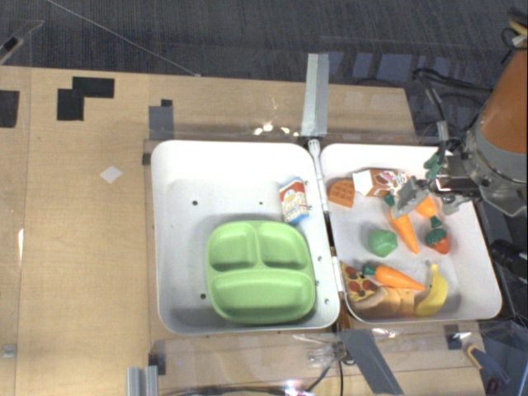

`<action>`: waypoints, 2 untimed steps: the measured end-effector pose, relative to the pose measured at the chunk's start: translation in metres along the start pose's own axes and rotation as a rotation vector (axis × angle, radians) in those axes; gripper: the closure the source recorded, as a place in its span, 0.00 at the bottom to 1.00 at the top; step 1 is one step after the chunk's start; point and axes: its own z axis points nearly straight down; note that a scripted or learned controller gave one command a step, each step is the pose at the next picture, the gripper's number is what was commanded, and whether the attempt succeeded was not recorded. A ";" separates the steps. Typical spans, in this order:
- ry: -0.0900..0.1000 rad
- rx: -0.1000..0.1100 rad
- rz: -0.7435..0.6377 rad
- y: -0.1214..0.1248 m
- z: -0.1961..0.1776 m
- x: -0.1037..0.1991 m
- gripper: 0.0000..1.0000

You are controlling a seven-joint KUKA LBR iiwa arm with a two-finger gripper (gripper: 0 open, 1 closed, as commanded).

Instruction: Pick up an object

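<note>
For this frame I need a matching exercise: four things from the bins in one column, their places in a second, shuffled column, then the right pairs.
Things:
1. green divided tray
2. banana
3. waffle
4. small carton

Places:
A. near right corner of the right bin
B. far left corner of the right bin
C. left bin, far side, close to the divider between the bins
D. left bin, near half

Pairs: 1-D, 2-A, 3-B, 4-C

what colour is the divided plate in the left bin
Light green: the divided plate shows plainly in the camera view.
</note>
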 end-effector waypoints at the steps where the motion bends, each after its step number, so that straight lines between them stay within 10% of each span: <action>1: 0.000 0.005 0.079 0.028 0.157 -0.044 0.00; 2: 0.001 0.002 -0.063 0.051 0.238 -0.048 0.00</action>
